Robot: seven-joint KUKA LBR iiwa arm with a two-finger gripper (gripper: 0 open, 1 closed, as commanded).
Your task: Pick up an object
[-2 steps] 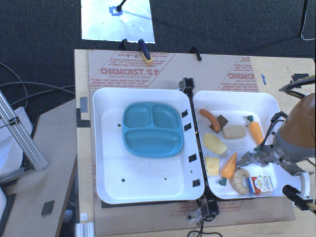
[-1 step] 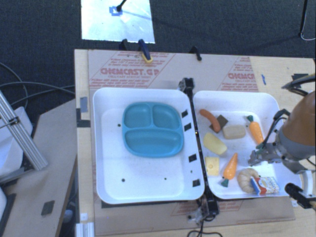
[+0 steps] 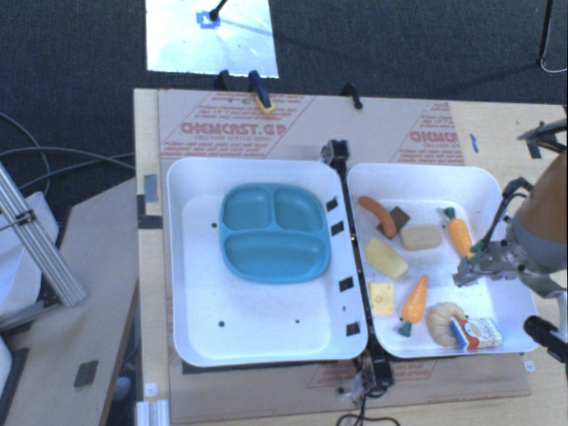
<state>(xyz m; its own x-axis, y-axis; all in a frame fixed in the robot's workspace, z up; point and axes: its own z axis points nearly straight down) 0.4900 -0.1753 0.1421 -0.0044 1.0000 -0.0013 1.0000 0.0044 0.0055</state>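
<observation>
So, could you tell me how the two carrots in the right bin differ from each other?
The upper carrot lies near the bin's right side, close to the gripper; the lower carrot lies nearer the middle, between the cheese slice and the croissant. The upper carrot's green top points up-left, the lower carrot's down-left. The upper carrot looks stubbier, the lower carrot slimmer. Both are orange with green tops.
</observation>
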